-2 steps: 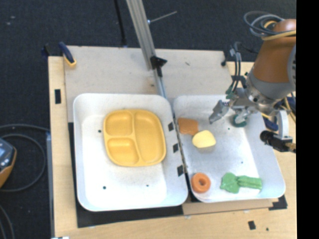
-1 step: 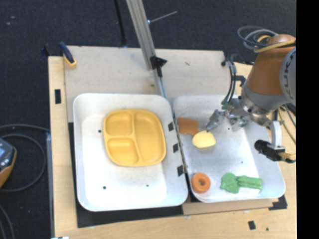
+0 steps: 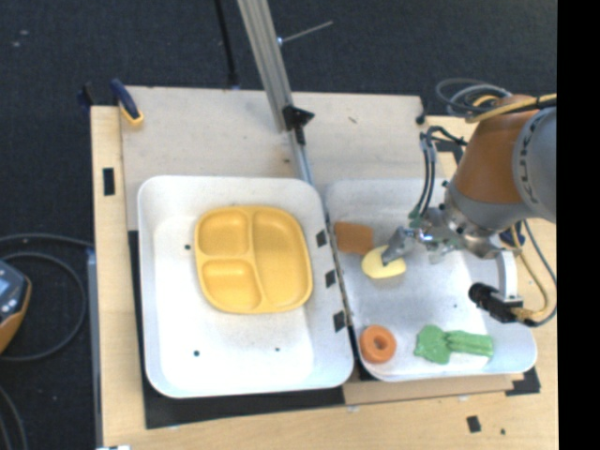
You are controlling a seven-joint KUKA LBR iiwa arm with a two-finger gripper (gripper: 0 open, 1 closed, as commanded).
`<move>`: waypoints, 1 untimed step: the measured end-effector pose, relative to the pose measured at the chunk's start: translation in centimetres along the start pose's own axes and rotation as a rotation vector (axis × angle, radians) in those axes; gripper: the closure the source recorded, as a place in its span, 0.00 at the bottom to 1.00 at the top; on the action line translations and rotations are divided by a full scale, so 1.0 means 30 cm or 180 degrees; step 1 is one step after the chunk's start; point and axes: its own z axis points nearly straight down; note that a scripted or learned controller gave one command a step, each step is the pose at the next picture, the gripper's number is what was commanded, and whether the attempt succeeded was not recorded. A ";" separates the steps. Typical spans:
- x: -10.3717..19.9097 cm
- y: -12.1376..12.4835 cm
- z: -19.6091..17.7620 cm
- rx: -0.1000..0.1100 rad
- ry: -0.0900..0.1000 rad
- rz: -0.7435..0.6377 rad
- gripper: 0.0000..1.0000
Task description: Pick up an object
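Yellow piece (image 3: 382,266) touching the pincer (image 3: 396,250) tips

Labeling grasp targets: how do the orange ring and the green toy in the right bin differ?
Colour: the orange ring is orange, the green toy green.
Shape: the orange ring is round with a hole in its middle; the green toy is long and irregular, lying flat on its side.
Place: the orange ring sits by the right bin's left wall, the green toy further right.
Shared: both lie along that bin's near edge, apart from the hand.
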 end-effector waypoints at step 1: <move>-0.004 0.006 -0.047 -0.0023 -0.0004 0.0009 1.00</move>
